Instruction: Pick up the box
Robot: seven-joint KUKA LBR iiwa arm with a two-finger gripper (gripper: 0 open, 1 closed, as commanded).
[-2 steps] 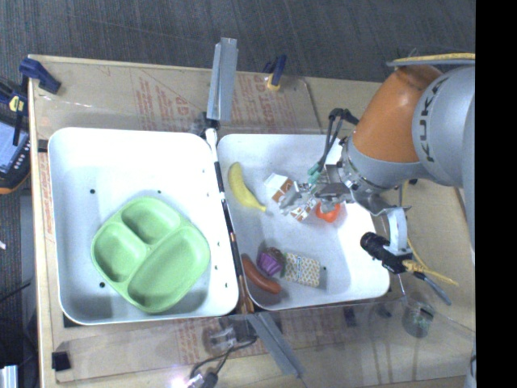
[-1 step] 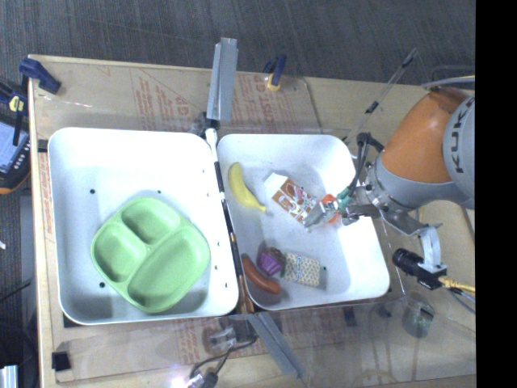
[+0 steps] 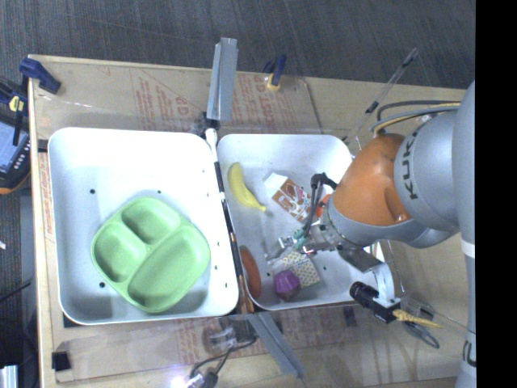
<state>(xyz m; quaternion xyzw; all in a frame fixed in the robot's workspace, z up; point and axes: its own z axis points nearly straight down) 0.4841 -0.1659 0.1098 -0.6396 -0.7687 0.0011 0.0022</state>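
The two shallow white bins [image 3: 129,148] look like smooth, faintly glossy plastic. The green three-part plate [image 3: 151,253] is matt plastic. The small printed box [image 3: 289,196] seems to be cardboard. The bench [image 3: 145,95] is pale rough board. The arm's orange band [image 3: 371,188] shines smoothly.

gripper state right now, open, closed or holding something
Two-finger gripper: low in the right white bin, above the small patterned box; whether it is open or closed cannot be told.

A single fixed camera looks down at a slant from well above the pale wooden surface [image 3: 145,95], taking in both shallow white plastic bins [image 3: 65,217] whole.
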